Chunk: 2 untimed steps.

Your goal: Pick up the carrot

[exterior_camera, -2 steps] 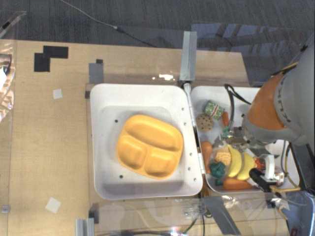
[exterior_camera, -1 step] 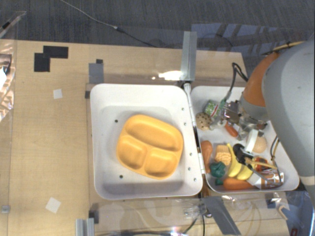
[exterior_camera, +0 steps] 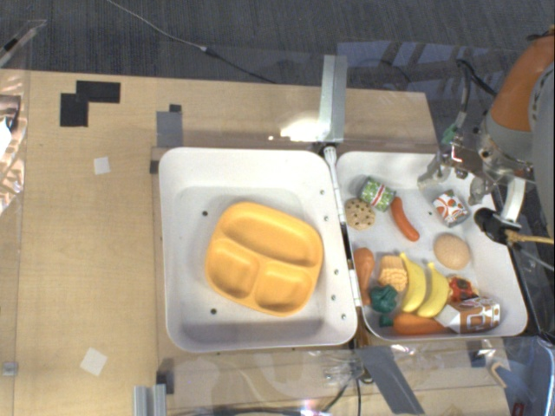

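Carrot (exterior_camera: 417, 324) lies at the right bin's (exterior_camera: 520, 317) front edge, just beside the bananas (exterior_camera: 422, 288). Your hand (exterior_camera: 473, 173) hangs over the bin's far right corner, well apart; you cannot tell its state.

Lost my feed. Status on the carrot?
Tool at right bin's far edge, nothing held. Orange carrot lies at near edge, untouched. Yellow bananas and green broccoli crowd it.

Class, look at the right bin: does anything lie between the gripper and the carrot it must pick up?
Yes. The gripper is at the bin's far right edge; the carrot lies along the near wall. Between them lie the beige bun and the bananas, which touch the carrot's top. From straight above it looks uncovered.
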Tool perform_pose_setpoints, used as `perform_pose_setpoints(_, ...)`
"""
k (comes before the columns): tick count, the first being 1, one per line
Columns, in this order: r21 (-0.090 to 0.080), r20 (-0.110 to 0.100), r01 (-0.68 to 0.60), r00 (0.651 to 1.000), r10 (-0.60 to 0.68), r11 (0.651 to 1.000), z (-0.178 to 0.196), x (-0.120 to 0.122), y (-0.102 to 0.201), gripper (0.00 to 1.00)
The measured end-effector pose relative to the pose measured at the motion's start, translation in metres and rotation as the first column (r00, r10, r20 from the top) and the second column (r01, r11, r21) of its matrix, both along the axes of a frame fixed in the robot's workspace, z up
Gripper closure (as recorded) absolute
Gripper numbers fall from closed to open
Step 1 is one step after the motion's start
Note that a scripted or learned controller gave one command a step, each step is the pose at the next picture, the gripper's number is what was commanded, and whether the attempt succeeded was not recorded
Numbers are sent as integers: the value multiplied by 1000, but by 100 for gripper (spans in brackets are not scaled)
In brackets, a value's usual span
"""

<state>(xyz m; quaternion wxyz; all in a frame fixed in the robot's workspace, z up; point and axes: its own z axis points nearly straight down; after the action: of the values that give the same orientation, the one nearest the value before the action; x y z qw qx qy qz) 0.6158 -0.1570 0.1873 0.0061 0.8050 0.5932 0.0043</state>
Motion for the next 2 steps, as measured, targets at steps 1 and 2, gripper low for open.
perform_pose_setpoints(1, 6, -15, 22, 1000, -22, 1000, -96, -59, 27, 0)
perform_pose_setpoints(2, 7, -9, 405, 914, -405, 914, -101, -18, 50, 0)
